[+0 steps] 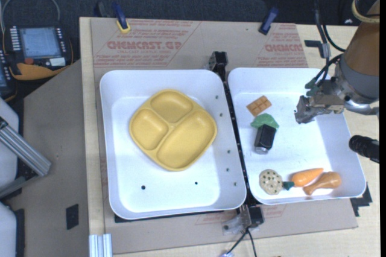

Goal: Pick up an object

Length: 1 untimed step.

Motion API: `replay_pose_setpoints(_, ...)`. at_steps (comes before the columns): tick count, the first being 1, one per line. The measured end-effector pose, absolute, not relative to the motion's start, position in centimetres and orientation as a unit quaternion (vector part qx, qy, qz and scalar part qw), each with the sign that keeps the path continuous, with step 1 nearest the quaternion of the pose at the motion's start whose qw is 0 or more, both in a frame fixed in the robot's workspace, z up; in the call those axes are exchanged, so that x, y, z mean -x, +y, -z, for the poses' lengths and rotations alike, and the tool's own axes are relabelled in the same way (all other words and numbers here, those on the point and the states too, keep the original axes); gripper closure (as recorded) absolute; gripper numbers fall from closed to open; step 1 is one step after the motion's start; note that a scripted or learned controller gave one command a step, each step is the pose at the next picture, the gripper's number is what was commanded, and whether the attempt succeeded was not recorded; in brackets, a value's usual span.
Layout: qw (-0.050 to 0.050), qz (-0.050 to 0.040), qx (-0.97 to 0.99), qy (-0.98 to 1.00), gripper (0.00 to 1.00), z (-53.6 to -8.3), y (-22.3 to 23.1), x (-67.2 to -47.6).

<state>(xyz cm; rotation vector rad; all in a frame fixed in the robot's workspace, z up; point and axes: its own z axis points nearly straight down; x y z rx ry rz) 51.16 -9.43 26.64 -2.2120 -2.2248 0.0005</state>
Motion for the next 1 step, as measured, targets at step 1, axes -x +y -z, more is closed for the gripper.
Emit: replay_pose_setpoints(1, 0.000, 0.0009, 0.705, -0.709, 1.00, -26.52, -4.79, -52.58)
